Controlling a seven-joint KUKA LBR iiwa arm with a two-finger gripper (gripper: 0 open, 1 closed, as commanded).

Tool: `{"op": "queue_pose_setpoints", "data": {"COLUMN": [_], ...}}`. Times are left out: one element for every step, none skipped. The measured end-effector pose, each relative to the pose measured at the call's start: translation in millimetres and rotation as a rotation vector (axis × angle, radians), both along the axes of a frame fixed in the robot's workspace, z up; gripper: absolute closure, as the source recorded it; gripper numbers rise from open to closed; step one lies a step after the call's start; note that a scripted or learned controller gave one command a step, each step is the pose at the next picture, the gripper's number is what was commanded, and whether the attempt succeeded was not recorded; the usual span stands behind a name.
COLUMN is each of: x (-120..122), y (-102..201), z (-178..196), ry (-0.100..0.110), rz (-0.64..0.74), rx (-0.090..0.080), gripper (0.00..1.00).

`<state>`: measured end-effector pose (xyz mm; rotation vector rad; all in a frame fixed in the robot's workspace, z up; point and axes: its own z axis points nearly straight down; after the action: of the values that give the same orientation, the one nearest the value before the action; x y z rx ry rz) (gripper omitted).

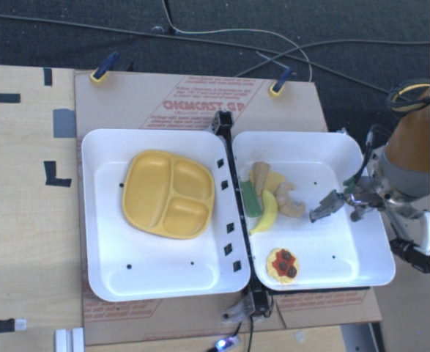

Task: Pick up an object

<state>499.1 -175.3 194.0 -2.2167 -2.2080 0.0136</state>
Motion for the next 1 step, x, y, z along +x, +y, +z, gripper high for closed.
{"op": "queue_pose_setpoints", "data": {"x": [3.3], "y": [0.4], "z": [7.1], "ry": [-0.013], "rz": [0.005], "rx": [-0.003], "gripper": [0.00]}}
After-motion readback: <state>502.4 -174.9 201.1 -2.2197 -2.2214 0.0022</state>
